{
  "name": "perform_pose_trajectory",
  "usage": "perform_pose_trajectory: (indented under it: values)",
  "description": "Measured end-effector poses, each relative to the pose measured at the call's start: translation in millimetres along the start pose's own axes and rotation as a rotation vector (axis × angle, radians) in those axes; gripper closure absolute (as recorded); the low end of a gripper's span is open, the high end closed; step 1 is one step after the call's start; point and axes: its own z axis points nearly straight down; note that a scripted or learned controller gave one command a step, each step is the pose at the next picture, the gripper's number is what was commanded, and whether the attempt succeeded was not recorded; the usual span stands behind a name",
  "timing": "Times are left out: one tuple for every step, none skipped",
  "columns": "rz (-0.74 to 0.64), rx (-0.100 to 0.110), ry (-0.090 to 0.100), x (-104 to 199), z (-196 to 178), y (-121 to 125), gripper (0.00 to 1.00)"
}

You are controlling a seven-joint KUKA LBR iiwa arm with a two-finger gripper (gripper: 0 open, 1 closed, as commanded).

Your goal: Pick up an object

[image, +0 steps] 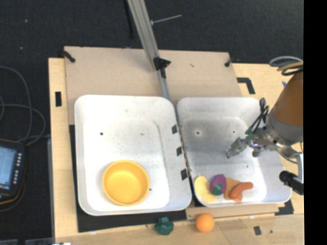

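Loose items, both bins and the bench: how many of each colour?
Yellow: 2, round yellow plastic bowl, pale yellow piece
Purple: 1, purple-green toy
Orange: 2, orange carrot-like toy, orange ball
Green: 1, dark green toy
Total: 6

Open floor in both bins, clutter at the near edges

The right bin (214,111) is bare across its far and middle floor; its near edge is crowded by a yellow piece (201,185), purple-and-green toy (218,184) and orange carrot-like toy (239,189) (packed touching). The left bin (122,116) is blocked by a yellow bowl (125,181) only at its near side. A slanted metal rail (148,40) crosses above the seam.
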Motion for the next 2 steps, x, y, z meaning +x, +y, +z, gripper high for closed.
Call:
perform_pose_trajectory:
  values:
    - [0.0, 0.0, 0.0, -8, 59, 2, 0.0]
    - [0.004, -0.01, 0.0, -9, 45, 4, 1.0]
